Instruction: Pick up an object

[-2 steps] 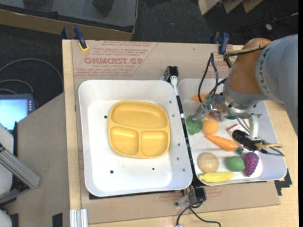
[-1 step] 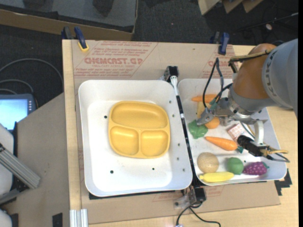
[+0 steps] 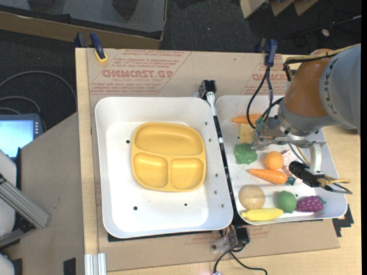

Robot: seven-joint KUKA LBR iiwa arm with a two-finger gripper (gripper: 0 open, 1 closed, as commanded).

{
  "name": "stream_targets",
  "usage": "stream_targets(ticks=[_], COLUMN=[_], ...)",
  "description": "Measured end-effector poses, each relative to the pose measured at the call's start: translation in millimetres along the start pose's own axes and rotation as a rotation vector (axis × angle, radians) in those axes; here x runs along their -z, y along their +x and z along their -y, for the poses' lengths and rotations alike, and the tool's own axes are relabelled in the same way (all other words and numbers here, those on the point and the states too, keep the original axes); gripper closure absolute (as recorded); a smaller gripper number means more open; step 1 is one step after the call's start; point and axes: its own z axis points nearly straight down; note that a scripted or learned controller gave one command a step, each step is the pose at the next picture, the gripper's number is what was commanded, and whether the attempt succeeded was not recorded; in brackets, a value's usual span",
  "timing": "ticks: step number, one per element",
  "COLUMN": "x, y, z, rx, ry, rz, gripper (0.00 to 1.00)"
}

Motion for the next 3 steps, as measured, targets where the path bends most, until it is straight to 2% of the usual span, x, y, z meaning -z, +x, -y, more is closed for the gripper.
stream_targets(ticks=[1, 2, 3], x=[0, -11, -11], y=[0, -7, 18], z=[0, 17, -32], rx=[-0.001, -0.001, 0.004], ry=[0.001, 0.005, 0.0], rz=[0.0, 0.0, 0.001], gripper=[0.0, 0.0, 0.0])
